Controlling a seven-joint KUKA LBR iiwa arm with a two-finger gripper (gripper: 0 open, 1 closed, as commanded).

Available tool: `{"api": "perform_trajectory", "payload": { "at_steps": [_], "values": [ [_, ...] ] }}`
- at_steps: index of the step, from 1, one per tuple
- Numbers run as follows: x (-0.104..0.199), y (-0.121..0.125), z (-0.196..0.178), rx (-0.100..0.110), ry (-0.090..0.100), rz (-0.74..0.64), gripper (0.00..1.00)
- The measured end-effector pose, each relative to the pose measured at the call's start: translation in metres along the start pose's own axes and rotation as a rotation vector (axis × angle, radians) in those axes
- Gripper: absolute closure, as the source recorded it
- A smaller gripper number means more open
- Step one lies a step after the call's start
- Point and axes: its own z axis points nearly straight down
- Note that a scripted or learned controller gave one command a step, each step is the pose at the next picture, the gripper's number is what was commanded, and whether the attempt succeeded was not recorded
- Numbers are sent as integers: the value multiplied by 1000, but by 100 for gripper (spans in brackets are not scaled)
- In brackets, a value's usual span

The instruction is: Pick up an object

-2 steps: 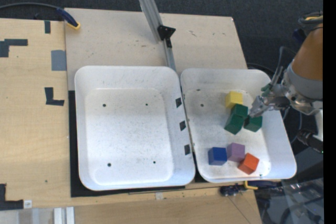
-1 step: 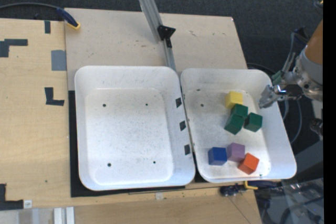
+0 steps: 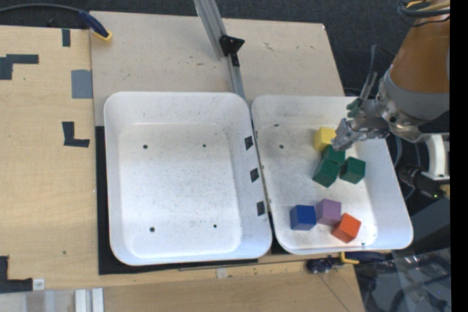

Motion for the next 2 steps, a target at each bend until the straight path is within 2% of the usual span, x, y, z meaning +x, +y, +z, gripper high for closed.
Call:
{"api": "perform_trajectory", "payload": {
  "at_steps": [2],
  "values": [
    [108,35,-6,-1,0,-1,100]
  ]
}}
